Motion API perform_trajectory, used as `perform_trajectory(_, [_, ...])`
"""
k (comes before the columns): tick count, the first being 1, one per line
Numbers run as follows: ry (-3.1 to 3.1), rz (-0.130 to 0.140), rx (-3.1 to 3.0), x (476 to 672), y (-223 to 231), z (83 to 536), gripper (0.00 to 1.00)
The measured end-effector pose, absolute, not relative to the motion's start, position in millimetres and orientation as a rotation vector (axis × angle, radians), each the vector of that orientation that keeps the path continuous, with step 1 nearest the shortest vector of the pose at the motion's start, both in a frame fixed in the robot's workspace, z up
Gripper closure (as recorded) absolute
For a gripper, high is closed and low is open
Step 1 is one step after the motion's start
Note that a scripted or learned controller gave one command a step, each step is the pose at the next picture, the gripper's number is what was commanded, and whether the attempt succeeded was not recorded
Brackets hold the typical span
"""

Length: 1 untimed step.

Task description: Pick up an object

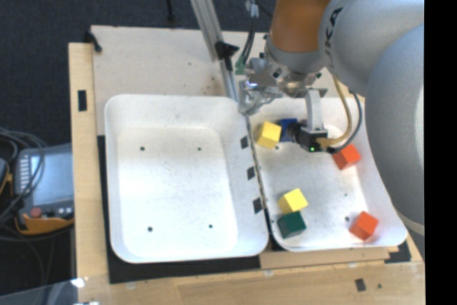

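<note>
camera view | gripper (pixel 248 101) low at far left corner of right bin (pixel 325 186), just beside upper yellow cube (pixel 269 134); open or closed: cannot tell; nothing seen held | blue block (pixel 288 128), green cube (pixel 291 224), lower yellow cube (pixel 293 200) lie loose | judged: no pick yet, grasp and lift remain

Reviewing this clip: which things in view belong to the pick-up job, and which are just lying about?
Job: right white plastic bin; inside it, upper yellow cube, lower yellow cube, dark green cube, upper orange cube, lower orange cube, partly hidden blue block.
Lying about: left white plastic bin, slanted aluminium post, handheld control unit at far left.
</note>
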<state>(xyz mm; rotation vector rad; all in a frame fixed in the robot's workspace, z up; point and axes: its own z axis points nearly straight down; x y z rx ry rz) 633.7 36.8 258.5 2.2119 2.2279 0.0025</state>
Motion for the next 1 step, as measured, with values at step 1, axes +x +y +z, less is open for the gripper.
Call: perform_trajectory(1, [2.227, 0.003, 2.212, 654.9, 87.5, 260.6, 1.0])
